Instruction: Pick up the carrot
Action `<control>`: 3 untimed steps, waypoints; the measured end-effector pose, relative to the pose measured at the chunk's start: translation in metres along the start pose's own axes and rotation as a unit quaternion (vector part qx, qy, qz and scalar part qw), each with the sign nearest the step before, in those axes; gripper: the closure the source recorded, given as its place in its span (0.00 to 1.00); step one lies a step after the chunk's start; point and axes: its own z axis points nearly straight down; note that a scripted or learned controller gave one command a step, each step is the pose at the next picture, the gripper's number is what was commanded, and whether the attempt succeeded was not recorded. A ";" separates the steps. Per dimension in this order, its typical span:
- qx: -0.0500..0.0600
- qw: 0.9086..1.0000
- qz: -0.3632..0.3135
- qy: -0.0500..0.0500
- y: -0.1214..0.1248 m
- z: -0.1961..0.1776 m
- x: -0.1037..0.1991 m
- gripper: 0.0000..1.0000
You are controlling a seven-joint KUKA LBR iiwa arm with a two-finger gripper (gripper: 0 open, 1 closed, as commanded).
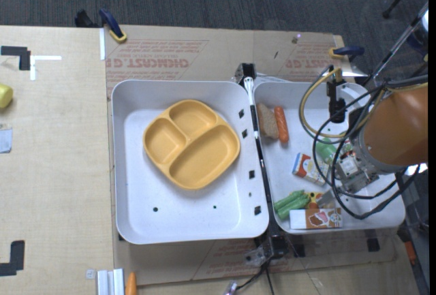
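Bins: two shallow white plastic bins side by side on the table; the left bin (pixel 129 219) and right bin (pixel 272 92) touch along their inner rims at mid frame.
Open room: the left bin's floor is bare around one yellow plate (pixel 191 144), which is rounded with three compartments.
Carrot: one orange carrot (pixel 281 125), smooth and tapered, lies in the upper left of the right bin, just beside a brown bread-like piece (pixel 267 121) near the inner wall.
Clutter: lower in the right bin are a green pod-shaped item (pixel 291 202) and two small printed cartons (pixel 308 167).
Gripper: the gripper (pixel 349 167) is over the right bin's right side, behind cables; I cannot tell its state.
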 end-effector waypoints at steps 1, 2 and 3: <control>0.006 0.989 -0.146 -0.001 0.015 -0.002 0.055 0.00; 0.007 0.924 -0.383 0.000 0.008 -0.002 0.036 0.00; -0.009 0.878 -0.479 -0.014 0.005 -0.015 0.076 0.00</control>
